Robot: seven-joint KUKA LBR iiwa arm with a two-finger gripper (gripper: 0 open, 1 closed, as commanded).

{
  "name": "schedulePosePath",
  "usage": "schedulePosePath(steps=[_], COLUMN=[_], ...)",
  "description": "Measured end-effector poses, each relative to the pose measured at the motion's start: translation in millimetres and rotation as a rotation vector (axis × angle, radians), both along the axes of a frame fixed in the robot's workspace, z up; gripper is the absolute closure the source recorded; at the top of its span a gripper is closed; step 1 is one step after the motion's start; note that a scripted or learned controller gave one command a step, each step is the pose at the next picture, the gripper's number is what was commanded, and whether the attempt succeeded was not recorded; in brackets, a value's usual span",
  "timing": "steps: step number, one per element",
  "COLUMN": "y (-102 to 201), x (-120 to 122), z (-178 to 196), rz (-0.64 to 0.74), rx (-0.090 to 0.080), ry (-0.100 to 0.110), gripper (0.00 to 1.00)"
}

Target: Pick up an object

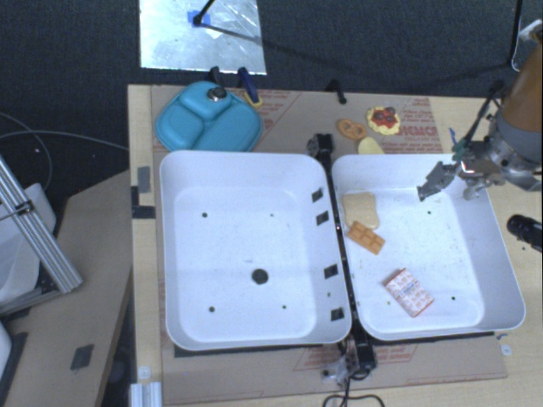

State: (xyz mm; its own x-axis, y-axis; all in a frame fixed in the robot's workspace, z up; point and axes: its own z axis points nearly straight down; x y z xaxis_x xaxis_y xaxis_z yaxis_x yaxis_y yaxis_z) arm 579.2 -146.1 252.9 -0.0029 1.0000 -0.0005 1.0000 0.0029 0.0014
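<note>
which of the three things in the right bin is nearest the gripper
The pale bread slice, at the bin's upper left, lies nearest the gripper; the orange waffle and the red-patterned packet sit lower.

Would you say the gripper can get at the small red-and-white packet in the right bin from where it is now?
Probably yes. The packet lies flat and alone on the right bin floor, clear of the walls. The gripper hovers over the same bin's far side with nothing between them.

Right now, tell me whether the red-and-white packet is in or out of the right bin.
In. The red-and-white packet lies flat on the floor of the right bin, toward its near wall.
</note>
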Motion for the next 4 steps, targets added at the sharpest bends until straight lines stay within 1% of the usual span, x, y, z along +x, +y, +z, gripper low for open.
schedulePosePath(steps=[1, 2, 4], y=[-41.1, -38.5, -39.0], x=[-83.4, -76.4, -74.0], z=[-107.6, -90.9, -69.3], rz=[-0.009, -0.001, 0.000], rx=[0.003, -0.001, -0.004], ry=[0.014, -0.003, -0.011], gripper=[0.00, 1.00, 1.00])
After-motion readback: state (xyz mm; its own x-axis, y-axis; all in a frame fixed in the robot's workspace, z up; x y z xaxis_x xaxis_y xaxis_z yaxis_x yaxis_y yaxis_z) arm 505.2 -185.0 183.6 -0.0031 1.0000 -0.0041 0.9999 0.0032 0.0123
